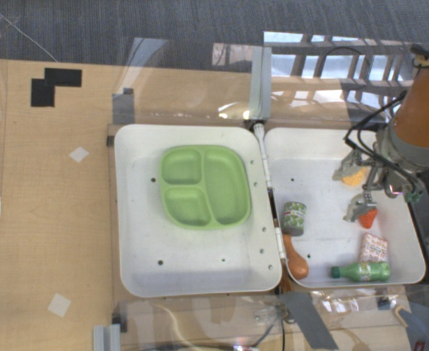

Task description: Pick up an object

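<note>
My gripper hangs over the upper right part of the right bin, open, with its two grey fingers spread wide and nothing between them. A yellow item lies just beside the upper finger. A small red-orange item lies by the lower finger. Further down are a pink box and a green bottle lying on its side. A small green can stands near the bin's left wall, and below it lies an orange-brown item.
The left bin holds a green three-compartment plate. A divider runs between the bins. Cables and the orange-banded arm come in from the right over the right bin's edge.
</note>
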Robot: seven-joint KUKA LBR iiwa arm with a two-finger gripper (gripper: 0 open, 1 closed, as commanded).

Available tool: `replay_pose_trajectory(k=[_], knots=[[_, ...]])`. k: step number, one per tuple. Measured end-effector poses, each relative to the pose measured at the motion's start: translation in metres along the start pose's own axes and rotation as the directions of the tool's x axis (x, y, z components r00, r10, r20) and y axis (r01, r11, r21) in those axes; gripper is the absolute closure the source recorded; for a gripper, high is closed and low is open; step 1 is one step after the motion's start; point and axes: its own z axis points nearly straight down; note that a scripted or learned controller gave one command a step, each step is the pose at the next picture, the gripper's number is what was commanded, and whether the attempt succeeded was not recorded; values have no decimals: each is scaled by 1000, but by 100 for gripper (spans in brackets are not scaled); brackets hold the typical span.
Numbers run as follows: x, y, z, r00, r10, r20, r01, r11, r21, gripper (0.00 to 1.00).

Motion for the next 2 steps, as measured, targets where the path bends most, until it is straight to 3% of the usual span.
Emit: replay_pose_trajectory(k=[1, 2], knots=[[8, -24, 94, 981, 194, -4, -194, 981, -1, 0], [4, -22, 80, 983, 185, 8, -185, 983, 0, 100]])
